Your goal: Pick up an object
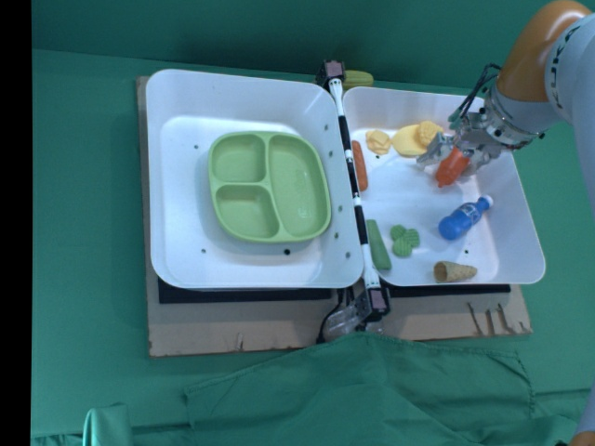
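My gripper (453, 161) hangs over the back of the right bin (516, 240), reaching in from the right. An orange-red toy (452, 167) sits between its fingers, tilted, with its lower end pointing down toward the bin floor. Below it lies a blue bottle (463, 218) with a white cap. At the bin's back are a yellow toy (416, 138) and a small tan piece (377, 140), just left of the gripper.
The right bin also holds an orange carrot-like stick (359, 165), a green stick (377, 244), a green leafy toy (404, 240) and a waffle cone (454, 270). In the left bin (177, 110) lies a green divided plate (269, 186). A divider rail (350, 179) runs between the bins.
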